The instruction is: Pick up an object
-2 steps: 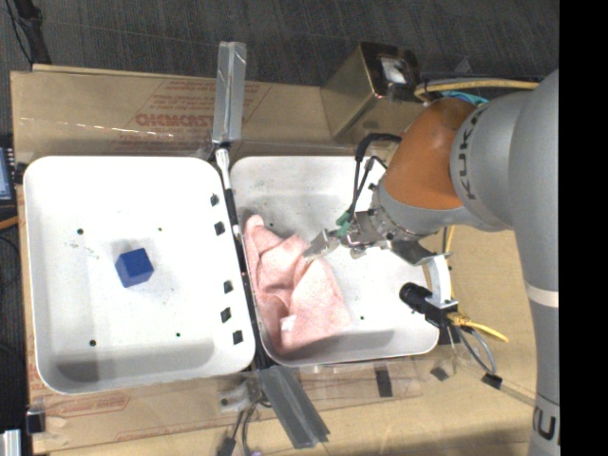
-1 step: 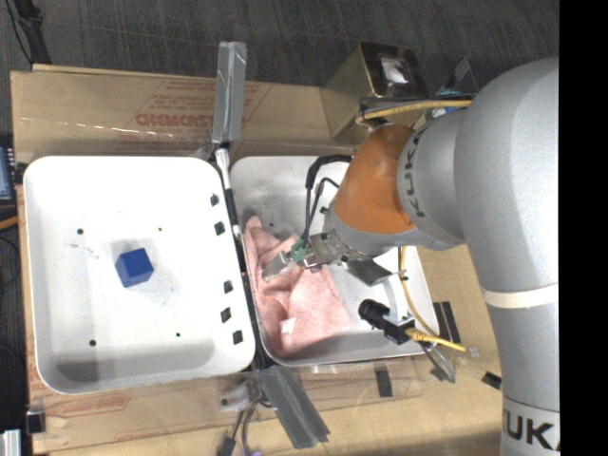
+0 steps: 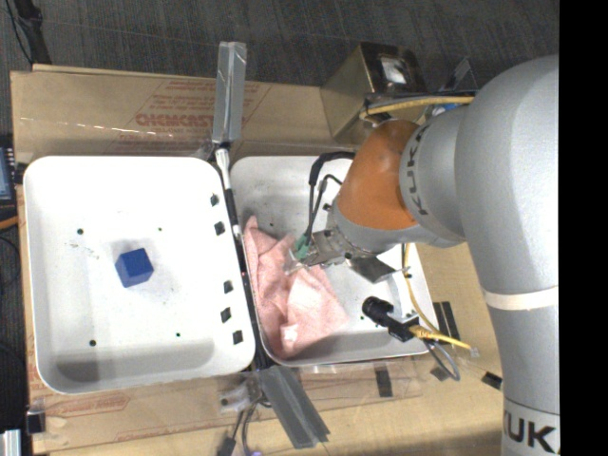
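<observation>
A pink cloth (image 3: 290,293) lies crumpled along the left side of the right bin (image 3: 275,183). My gripper (image 3: 306,255) is low in that bin, right at the cloth's upper right edge, with the orange-banded wrist above it. A blue cube (image 3: 134,266) sits alone in the left bin (image 3: 57,350), far from the gripper.
A cardboard sheet (image 3: 114,103) lies behind both bins. A small brown box (image 3: 366,79) stands behind the right bin. The arm's grey bulk covers the right side of the right bin. A metal divider strip (image 3: 230,93) runs between the bins.
</observation>
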`<state>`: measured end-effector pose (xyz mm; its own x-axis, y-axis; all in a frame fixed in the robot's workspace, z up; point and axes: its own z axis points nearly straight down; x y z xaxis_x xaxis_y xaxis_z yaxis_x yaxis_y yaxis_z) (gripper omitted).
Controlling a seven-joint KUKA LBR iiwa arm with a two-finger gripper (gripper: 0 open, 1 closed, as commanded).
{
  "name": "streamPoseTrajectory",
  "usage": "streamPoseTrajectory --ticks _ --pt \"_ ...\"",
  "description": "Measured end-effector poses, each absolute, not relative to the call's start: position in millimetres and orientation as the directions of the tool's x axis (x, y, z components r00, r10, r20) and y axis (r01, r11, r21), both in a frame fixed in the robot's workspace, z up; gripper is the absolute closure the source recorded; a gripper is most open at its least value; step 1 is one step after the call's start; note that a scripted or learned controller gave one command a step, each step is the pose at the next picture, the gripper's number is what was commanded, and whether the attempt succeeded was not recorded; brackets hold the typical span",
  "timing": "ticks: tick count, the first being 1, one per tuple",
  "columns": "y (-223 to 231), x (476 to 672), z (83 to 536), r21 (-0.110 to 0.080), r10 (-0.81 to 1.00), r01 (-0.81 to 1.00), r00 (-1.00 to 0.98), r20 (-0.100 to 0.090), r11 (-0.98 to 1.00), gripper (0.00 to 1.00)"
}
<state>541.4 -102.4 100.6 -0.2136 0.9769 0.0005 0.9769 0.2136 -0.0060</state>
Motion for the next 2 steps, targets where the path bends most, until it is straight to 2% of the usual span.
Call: streamPoseTrajectory --ticks 1,2 --pt "-102.3 541.5 100.7 -0.005 0.977 0.977 -0.214 0.000 0.214 0.00" --pt "-101.7 541.6 109.7 -0.008 0.976 0.976 -0.217 0.000 0.217 1.00"
